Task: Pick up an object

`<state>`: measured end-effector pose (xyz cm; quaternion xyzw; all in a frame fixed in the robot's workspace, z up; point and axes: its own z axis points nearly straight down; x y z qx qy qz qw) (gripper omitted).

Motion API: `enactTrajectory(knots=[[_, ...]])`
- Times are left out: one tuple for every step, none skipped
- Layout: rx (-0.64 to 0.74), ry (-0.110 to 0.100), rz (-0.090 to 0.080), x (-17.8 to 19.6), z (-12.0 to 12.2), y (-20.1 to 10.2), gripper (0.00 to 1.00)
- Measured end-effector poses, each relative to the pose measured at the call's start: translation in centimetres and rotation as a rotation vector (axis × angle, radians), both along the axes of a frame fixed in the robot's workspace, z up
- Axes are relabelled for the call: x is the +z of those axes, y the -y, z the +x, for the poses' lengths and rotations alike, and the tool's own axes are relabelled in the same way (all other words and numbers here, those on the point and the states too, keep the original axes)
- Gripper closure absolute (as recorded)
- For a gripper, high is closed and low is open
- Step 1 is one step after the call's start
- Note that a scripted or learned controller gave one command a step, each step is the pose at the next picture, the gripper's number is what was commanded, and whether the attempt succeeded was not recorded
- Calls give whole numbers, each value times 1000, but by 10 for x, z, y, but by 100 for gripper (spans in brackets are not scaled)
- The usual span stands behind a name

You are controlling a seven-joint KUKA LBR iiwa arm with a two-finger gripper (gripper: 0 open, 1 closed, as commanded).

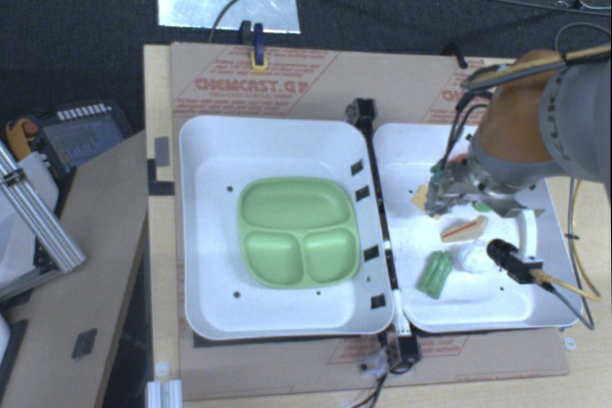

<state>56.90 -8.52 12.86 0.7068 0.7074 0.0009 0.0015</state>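
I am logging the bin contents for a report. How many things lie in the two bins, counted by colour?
Green: 2, the divided plate and a small stick
Orange: 1, a long piece
Yellow: 1, a small piece
White: 1, a faint lump
Total: 5

Arm (pixel 577 115) extended in from the right, grey wrist (pixel 499 169) sat just up and right of the jaws, orange band (pixel 512 118) further up and right of them, gripper (pixel 441 195) pointed downward, tilted left.
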Motion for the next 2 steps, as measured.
enactTrajectory(knots=[[-2,3,0,58,-7,5,100],[3,2,0,96,-6,5,100]])
